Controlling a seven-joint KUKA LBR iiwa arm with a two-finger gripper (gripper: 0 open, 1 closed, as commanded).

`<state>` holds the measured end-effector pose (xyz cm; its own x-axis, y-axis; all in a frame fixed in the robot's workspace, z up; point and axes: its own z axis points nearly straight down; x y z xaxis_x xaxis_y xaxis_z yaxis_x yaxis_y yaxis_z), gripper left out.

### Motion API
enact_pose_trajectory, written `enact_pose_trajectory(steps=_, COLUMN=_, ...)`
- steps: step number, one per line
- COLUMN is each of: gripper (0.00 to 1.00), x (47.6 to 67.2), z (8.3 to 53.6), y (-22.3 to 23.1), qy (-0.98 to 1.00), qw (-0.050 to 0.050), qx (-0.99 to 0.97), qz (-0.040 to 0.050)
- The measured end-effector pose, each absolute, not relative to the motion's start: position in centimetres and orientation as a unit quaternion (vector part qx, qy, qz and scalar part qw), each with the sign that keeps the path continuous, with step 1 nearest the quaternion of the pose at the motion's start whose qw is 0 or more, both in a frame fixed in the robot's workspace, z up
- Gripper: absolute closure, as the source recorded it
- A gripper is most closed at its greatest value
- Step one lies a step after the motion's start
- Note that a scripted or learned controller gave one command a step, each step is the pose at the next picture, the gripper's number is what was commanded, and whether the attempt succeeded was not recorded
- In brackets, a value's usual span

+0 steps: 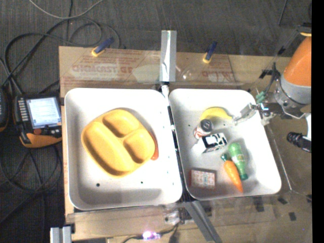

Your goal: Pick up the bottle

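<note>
Your tool (249,110) is up at the right bin's (263,186) far right corner, beside the yellow banana (215,114); I cannot tell how it is set. The green bottle (238,159) lies nearer the front, touching the carrot (233,174). Nothing is lifted yet: approach and grasp remain.

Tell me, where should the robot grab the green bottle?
Probably across the middle of the green bottle, coming straight down from above. It lies flat, long and narrow. The carrot presses its lower-left side, so one finger likely must squeeze in there, or grip higher toward the bottle's upper end.
</note>
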<state>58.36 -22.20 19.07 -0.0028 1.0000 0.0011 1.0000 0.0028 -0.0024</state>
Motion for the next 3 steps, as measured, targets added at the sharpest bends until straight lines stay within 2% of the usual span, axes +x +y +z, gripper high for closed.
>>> enact_pose_trajectory(steps=1, gripper=0.0, x=54.4, z=10.3, y=-21.4, qy=-0.736, qw=0.001, qx=-0.677, qz=-0.0026)
enact_pose_trajectory(steps=2, gripper=1.0, x=54.4, z=11.0, y=-21.4, qy=-0.736, qw=0.002, qx=-0.677, qz=-0.0028)
enact_pose_trajectory(steps=3, gripper=1.0, x=55.0, z=19.0, y=-16.1, qy=-0.742, qw=0.0, qx=-0.67, qz=0.0005)
